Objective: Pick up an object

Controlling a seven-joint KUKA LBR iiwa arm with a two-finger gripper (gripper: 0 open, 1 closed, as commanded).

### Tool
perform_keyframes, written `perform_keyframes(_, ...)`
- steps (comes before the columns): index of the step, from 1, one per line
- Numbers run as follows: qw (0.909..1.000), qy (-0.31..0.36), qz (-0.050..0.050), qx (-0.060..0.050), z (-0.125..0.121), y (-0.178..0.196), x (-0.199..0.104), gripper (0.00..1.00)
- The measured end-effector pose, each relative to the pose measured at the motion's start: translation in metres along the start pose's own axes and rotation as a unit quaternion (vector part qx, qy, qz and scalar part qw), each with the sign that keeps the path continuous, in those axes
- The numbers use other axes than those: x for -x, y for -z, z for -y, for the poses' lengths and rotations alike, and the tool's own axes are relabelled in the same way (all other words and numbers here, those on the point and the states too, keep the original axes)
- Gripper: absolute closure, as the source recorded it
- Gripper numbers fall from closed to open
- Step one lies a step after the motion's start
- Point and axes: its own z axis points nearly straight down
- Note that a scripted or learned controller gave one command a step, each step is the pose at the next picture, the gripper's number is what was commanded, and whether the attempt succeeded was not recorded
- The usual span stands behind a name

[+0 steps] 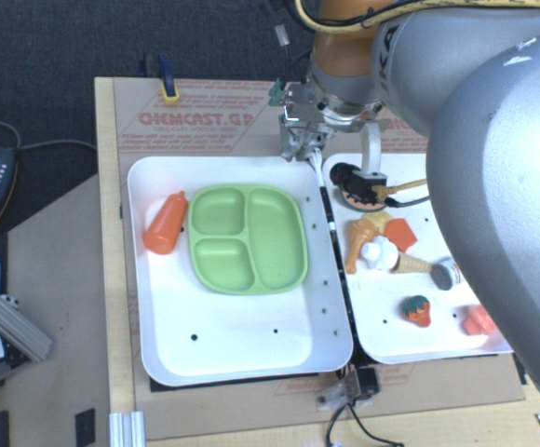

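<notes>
Camera view gives you the gripper (300, 147) hovering at the left bin's (149, 324) back right corner; whether it's parted or holding anything, you can't tell. The orange bottle (165, 223) by that bin's left wall, beside the green divided plate (249, 238), looks light, rigid, slick: grasp across its middle.
</notes>
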Motion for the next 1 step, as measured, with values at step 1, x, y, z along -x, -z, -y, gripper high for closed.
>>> perform_keyframes(1, 1.0000, -0.001, 0.001, -0.003, 0.0050, 0.0011, 0.0022, 1.00)
